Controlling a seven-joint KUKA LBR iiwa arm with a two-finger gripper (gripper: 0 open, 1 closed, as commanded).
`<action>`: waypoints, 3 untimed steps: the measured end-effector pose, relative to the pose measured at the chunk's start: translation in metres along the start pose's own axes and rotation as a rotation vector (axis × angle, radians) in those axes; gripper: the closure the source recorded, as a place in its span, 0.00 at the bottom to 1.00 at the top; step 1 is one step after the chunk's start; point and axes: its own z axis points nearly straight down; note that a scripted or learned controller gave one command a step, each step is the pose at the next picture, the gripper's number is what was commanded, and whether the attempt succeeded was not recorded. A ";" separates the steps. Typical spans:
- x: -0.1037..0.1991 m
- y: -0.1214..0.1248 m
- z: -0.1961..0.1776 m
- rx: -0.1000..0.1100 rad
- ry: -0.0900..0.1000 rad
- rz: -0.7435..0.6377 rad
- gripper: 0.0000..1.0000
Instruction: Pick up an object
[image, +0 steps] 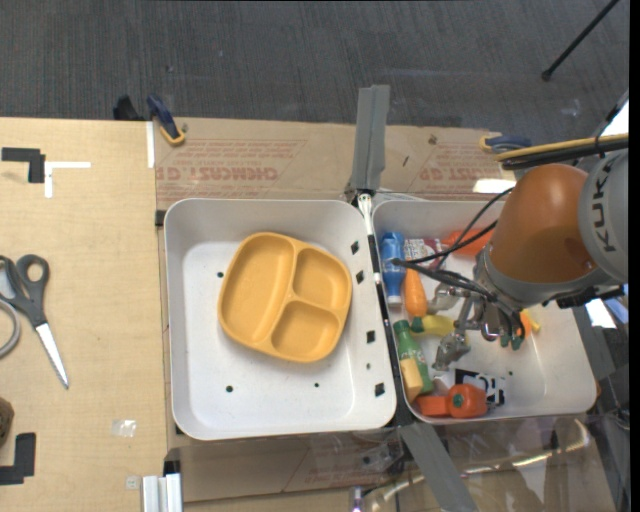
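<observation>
Leftmost, on the bench (90, 300), a pair of scissors (35, 310) lies with grey handles toward the far side and blades pointing near-right. Black and white tape marks (35, 165) sit at the far-left corner of the bench, well apart from the scissors.

Next comes the left bin (190, 390). A yellow plate (286, 297) with three compartments rests in it, tilted a little in the scene, roughly in the middle and slightly toward the far side.

Beyond both bins, a strip of brown cardboard (260, 160) with reversed red lettering runs along the far edge, with a blue clip (165, 118) at its left end. A grey post (371, 135) stands at the seam between the two bins.

The right bin (560, 390) holds a clutter of small things along its left wall: a blue packet (390, 247) at the far end, an orange carrot (414, 291) just near of it, a yellow piece (433, 324), a green bottle (409, 345), and a red tomato (466, 401) beside another red-orange piece (431, 404) at the near edge. A black-and-white card (480, 384) lies just right of the tomato.

Over this bin the arm's orange band (540, 225) hangs, with cables trailing left. The gripper (462, 335) points down among the toys, near the yellow piece and green bottle. Whether its fingers are apart or together, I cannot tell; nothing is plainly seen between them.
</observation>
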 end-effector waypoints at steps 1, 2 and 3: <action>-0.019 -0.051 -0.018 0.001 -0.001 -0.024 0.00; -0.067 -0.009 0.006 0.000 -0.001 -0.006 0.00; -0.026 -0.012 0.006 0.000 0.002 0.027 0.00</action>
